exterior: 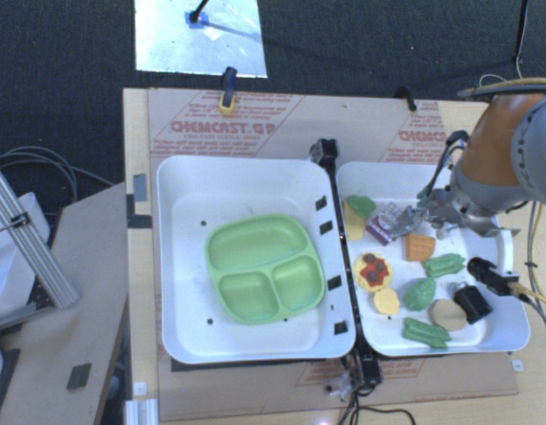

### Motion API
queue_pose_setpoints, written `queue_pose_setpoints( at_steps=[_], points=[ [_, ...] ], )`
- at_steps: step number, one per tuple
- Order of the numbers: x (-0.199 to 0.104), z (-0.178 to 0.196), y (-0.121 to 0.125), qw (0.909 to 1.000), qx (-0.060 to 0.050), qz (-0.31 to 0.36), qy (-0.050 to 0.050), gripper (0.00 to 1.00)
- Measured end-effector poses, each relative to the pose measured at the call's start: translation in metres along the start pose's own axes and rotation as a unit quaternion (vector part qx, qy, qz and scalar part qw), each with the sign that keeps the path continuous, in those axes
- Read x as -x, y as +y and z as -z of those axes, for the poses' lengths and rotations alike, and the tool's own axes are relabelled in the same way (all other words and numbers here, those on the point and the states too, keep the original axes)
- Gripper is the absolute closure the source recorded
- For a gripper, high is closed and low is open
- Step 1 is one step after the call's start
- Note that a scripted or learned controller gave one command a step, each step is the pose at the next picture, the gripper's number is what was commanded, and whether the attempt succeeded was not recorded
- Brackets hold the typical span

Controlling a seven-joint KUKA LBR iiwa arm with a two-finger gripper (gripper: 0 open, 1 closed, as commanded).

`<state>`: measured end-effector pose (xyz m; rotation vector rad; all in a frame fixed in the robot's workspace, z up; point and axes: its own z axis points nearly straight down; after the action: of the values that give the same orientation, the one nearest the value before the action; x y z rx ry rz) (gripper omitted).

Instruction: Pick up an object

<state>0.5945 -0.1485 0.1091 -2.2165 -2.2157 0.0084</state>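
Arm (pixel 511 149): grey with an orange band, reaching in from the right over the far part of the right bin.
Gripper (pixel 403 220): low over the far left part of the right bin, just right of the purple piece and just far of the orange square; from where I stand I cannot tell whether it is open or closed, nor whether it touches anything.
Right bin (pixel 511 330): white, shallow, holds all the small toy pieces.
Purple piece (pixel 379 231): beside the gripper, near the bin's left wall.
Yellow-green piece (pixel 356 211): far left corner, just beside the purple piece.
Orange square (pixel 420 247): middle of the bin, flat.
Red-and-yellow round (pixel 372 271): left side, nearer than the purple piece.
Yellow lump (pixel 387 302): just near of the round.
Green lump (pixel 420 293): right of the yellow lump.
Long green piece (pixel 444 265): right of the orange square.
Tan disc (pixel 446 313): near right area.
Green pod (pixel 426 332): by the near wall.
Left bin (pixel 180 264): white, touching the right bin.
Green plate (pixel 264 268): three compartments, lying flat in the left bin.
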Motion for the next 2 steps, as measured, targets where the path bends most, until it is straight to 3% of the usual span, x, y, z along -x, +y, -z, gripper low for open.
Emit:
queue_pose_setpoints(
  at_steps=[1,2],
  points=[
    [-0.0002,0.0192,0.0043,1.0,0.007,0.002,-0.001,1.0],
    [-0.0002,0.0186,0.0041,1.0,0.007,0.002,-0.001,0.0]
  ],
)
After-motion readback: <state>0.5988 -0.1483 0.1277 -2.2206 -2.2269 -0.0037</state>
